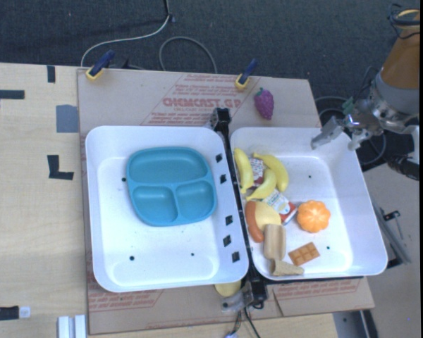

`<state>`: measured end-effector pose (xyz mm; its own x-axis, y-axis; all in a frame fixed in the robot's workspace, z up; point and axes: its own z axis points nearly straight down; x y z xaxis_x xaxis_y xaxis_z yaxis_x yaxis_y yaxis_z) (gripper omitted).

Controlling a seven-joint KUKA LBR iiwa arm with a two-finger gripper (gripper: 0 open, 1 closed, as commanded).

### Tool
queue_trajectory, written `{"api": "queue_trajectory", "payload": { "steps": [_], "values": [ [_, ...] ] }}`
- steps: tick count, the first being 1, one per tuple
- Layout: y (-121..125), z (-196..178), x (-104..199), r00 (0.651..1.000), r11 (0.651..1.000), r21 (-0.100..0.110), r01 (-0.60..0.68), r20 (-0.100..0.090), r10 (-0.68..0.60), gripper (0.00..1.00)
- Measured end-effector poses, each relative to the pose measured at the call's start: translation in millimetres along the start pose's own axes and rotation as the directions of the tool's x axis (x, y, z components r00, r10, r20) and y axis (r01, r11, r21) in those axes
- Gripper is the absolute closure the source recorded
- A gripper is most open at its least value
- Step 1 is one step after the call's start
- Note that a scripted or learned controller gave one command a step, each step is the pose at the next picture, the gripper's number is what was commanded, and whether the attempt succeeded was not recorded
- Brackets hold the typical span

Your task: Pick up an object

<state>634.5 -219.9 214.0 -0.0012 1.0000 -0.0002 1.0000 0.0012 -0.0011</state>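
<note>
The right bin (352, 189) holds several toy foods. Two yellow bananas (263, 174) lie at its left, with a small red and white packet (280, 204) just below them. An orange (313, 215) sits in the middle, and an orange-red fruit (254, 222) touches a yellow piece (268, 214). Toward the front lie a tan bread stick (273, 241), a brown waffle square (303, 252) and a pale wedge (287, 267). My gripper (336, 139) hovers over the bin's back right rim, open, with nothing between its fingers.
A blue divided plate (173, 186) lies in the left bin (109, 245). Purple grapes (264, 103) rest on the cardboard behind the bins. A yellow item (227, 288) pokes out under the front edge between the bins. Black clips run along the divider (228, 189).
</note>
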Motion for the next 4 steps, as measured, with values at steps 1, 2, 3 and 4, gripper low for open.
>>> {"api": "queue_trajectory", "payload": {
  "steps": [1, 2, 3, 4],
  "values": [
    [35, 135, 50, 1.000, 1.000, -0.003, 0.005, 0.001, -0.005, 0.00],
    [35, 128, 122, 1.000, 1.000, -0.002, 0.006, 0.002, -0.006, 0.00],
    [-22, 127, 115, 1.000, 1.000, -0.005, -0.001, 0.002, 0.001, 0.00],
    [-20, 117, 114, 1.000, 1.000, -0.007, 0.000, 0.004, 0.000, 1.00]
  ]
}}
